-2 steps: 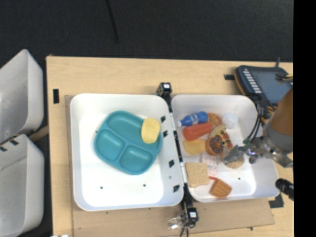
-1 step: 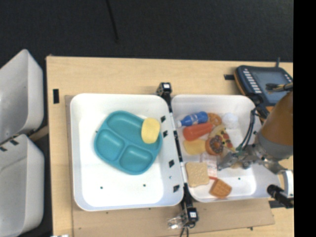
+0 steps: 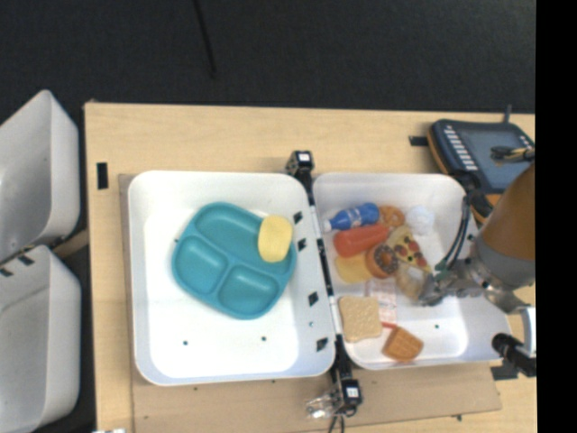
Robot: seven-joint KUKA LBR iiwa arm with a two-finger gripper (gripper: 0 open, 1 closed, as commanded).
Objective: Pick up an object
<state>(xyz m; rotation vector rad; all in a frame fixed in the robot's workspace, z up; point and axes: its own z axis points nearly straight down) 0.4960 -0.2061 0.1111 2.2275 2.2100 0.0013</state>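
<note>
In the left bin [image 3: 162, 350] a yellow lump [image 3: 275, 238] rests on a teal plate [image 3: 230, 262]. The right bin [image 3: 451, 336] holds piled toy food [image 3: 379, 255]. The arm [image 3: 509, 233] reaches in from the right, its gripper [image 3: 433, 294] low beside the pile; whether it is apart or together I cannot tell.
</note>
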